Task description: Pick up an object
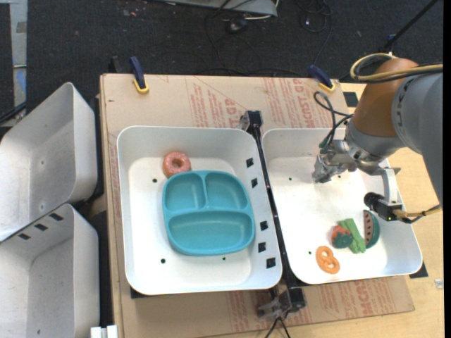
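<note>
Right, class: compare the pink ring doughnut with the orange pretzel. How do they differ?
The pink ring doughnut lies in the left white bin beside the blue divided tray; the orange pretzel lies in the right white bin. The doughnut has one hole, the pretzel several. Both are small toy foods lying flat.

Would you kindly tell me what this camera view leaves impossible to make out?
- Claw: too small and dark against the right bin to tell whether it is open.
- Green toy: overlaps the watermelon slice, so its shape is unclear.
- Arm: cut off by the right edge.
</note>
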